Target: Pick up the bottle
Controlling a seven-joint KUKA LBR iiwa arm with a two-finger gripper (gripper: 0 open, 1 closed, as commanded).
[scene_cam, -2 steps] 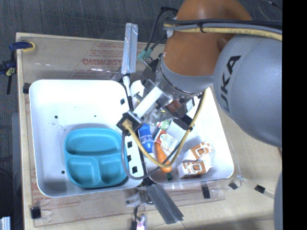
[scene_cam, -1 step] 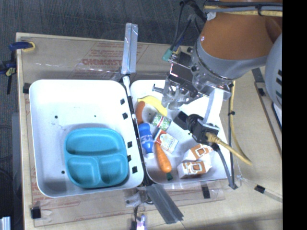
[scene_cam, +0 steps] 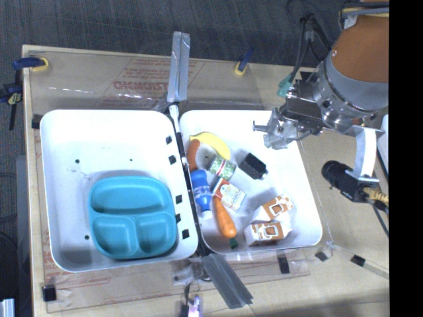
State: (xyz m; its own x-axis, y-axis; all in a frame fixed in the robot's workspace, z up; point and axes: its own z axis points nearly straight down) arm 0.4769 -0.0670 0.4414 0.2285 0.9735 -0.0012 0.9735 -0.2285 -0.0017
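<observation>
Camera view: bottle (scene_cam: 201,189) lies in right bin (scene_cam: 305,197).

Faint red print on the bench (scene_cam: 142,76); illegible

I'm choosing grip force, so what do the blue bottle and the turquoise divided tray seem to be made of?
The small blue bottle with a white cap looks like smooth plastic: solid colour, faint sheen, though its label is too small to read. The turquoise three-compartment tray looks like moulded matte plastic, judging by its rounded edges, even colour and soft highlights.
</observation>
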